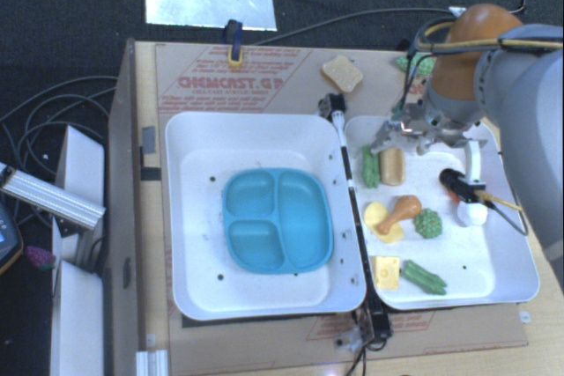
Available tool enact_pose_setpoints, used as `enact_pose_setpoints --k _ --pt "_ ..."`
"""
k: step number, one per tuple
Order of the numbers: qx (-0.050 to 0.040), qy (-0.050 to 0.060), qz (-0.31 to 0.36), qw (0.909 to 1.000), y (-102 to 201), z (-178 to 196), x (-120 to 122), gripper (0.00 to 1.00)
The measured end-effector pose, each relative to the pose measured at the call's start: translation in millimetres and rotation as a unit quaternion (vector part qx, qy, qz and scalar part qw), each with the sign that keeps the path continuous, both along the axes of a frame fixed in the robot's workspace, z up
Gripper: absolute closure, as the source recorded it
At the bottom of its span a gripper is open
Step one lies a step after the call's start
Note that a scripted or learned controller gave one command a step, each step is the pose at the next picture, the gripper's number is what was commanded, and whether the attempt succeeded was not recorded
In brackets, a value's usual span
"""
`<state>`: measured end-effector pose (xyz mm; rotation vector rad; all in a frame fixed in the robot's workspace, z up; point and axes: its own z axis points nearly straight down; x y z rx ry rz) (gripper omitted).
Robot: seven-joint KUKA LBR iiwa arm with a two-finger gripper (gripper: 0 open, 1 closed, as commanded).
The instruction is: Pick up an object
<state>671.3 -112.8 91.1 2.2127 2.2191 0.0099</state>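
End effector: low over the far end of the right bin; opening cannot be told; nothing seen in its hold.
Nearest objects: tan bun and green pod, side by side just below the end effector.
Mid bin: drumstick, touching a yellow piece; broccoli just beside.
Near end: cheese square, green bean.
Left bin: blue divided plate.
Table: toast slice, outside both bins.

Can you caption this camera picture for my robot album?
The robot's gripper hangs above the bin of toy food, next to a bin with a blue plate.
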Motion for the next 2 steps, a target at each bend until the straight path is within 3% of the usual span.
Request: enact_pose_setpoints --k 1,2 --pt "-0.0008 -0.002 0.001 1.0 25.5 -1.3 -10.2 0.0" --pt "-0.0007 -0.004 0.002 1.0 25.8 11.8 -8.1 1.0"
